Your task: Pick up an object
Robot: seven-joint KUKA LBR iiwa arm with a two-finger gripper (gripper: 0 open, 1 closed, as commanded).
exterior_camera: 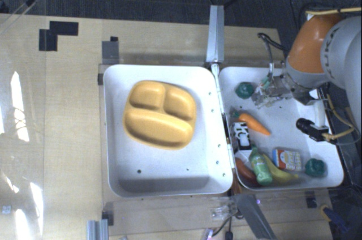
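1. The arm [331, 52] reaches in from the right over the far part of the right bin [288, 114].
2. The gripper [270, 91] hangs low at the bin's far end. I cannot tell whether it is wide or narrow, and nothing shows held in it.
3. A teal ball [245, 90] lies just beside the gripper, on its left, in the far left corner.
4. A carrot [254, 124] lies near the middle of the bin, nearer than the gripper and apart from it.
5. A black-and-white piece [241, 134] sits by the left wall, just beside the carrot.
6. Along the near wall lie a red piece [243, 168], a green bottle [260, 168], a banana [278, 172], a carton [287, 158] and a second teal ball [315, 167].
7. The left bin [164, 168] holds a yellow tray [160, 114], well apart from the gripper.
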